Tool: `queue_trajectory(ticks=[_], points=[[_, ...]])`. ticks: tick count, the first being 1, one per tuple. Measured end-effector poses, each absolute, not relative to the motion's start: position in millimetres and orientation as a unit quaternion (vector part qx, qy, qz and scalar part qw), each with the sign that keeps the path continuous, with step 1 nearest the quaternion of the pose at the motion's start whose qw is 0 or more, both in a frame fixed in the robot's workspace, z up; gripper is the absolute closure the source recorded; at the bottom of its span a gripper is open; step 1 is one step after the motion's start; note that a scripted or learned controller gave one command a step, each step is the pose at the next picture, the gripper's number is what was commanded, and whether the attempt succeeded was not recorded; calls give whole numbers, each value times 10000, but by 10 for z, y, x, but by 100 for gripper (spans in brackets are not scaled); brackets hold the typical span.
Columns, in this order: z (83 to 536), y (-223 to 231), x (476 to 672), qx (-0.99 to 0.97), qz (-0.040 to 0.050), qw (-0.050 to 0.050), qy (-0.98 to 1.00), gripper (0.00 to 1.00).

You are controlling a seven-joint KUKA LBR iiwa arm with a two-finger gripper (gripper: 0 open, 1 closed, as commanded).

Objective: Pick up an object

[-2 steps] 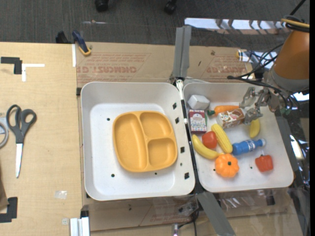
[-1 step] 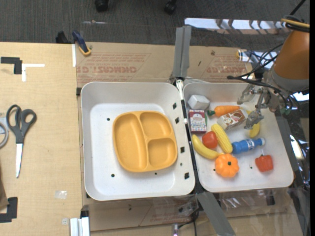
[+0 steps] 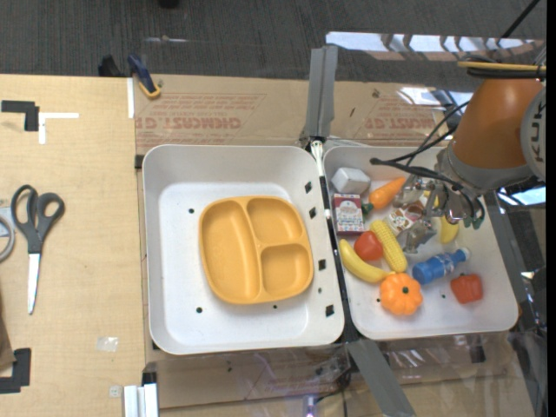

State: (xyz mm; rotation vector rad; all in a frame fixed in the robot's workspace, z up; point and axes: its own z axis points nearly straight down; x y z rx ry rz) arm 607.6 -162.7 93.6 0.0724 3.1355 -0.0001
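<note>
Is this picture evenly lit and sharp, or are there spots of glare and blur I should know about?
Camera view: lighting is mostly soft and even, and the yellow three-compartment plastic tray in the left white bin is sharp with faint shadows. Bright glare washes out the shiny surfaces at the top right. The two-finger gripper looks cluttered and hard to read among the toys in the right white bin.

A robotics lab: 2 white bins [image 3: 156,259] on a bench, scissors [image 3: 35,233] beside them.
</note>
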Motion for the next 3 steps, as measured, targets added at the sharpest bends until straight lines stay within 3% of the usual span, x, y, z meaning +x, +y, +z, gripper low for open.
queue_trajectory(ticks=[1, 2, 3], points=[[928, -1037, 5869, 1180, 2, 13, 9930, 0], [927, -953, 6140, 1169, -2, 18, 9931, 0], [1022, -949, 6145, 1154, -7, 25, 9933, 100]])
